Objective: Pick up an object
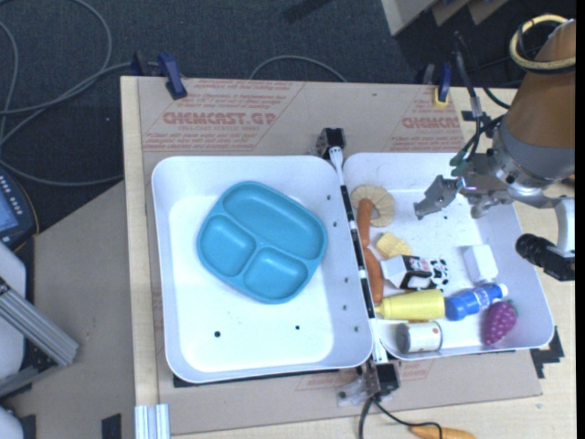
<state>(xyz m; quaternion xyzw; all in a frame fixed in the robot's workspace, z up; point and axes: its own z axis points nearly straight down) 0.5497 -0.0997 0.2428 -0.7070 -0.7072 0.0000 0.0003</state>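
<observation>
The robot's gripper (454,193) hovers over the far end of the right bin (533,282), fingers spread and holding nothing. Below it lie a carrot (368,245), yellow bottle (412,306), blue bottle (473,300) and purple grapes (498,323). A blue divided plate (261,241) sits in the left bin (183,245).

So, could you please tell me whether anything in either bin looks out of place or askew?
Nothing is spilled or damaged. The blue plate sits slightly askew in the left bin; the right bin's toys crowd its near-left side, several lying down.
</observation>
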